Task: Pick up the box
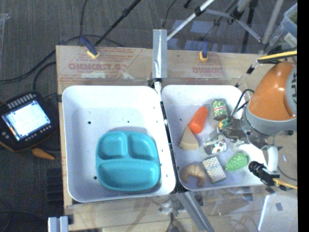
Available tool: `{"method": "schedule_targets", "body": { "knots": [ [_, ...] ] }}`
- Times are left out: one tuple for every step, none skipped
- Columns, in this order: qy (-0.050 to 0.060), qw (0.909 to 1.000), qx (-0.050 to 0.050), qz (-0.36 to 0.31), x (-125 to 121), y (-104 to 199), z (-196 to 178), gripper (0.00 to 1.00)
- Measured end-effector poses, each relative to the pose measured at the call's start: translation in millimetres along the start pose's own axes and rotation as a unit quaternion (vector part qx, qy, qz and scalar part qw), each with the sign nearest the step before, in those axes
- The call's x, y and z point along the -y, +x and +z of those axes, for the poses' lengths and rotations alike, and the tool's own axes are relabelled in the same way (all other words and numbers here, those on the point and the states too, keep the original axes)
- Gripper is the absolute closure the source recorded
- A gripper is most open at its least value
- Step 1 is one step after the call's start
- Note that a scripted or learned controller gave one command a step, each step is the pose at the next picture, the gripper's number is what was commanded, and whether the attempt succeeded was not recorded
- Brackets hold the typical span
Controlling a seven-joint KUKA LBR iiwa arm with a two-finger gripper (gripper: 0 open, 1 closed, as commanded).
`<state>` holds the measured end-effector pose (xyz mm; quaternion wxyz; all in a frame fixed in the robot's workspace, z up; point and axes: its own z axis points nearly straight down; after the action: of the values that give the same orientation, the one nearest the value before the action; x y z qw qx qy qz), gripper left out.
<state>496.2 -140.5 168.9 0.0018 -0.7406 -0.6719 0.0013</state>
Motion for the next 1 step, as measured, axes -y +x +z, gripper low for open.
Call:
{"method": "schedule_targets", "body": {
  "knots": [
    [-0.001,0.9979,0.0,-0.065,7.5,-49.0,73.2,0.0]
  ]
}}
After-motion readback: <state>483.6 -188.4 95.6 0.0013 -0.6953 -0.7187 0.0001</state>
